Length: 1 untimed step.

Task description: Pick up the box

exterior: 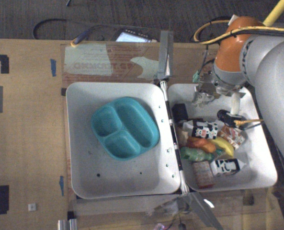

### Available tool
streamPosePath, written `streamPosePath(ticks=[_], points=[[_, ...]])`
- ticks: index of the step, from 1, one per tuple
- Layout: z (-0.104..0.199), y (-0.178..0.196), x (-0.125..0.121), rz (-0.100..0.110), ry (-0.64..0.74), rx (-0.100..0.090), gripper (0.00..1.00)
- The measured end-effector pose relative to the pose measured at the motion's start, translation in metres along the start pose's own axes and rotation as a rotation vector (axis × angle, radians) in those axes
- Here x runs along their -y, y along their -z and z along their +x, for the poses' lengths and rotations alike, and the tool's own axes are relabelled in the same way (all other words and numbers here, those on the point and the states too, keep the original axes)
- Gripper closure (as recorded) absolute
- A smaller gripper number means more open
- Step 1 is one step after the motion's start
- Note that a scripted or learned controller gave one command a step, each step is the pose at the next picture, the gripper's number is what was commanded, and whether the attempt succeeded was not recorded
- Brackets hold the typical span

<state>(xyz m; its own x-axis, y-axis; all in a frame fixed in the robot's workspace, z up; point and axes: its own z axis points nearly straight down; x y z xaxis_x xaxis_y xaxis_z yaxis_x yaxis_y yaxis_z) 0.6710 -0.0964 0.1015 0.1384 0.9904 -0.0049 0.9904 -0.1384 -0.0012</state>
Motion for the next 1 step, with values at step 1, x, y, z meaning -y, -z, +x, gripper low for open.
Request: streamPosePath(ticks=[1], points=[[-0.0025,-0.0155,0.0219,-0.001,-0.423,-0.005,1.0]])
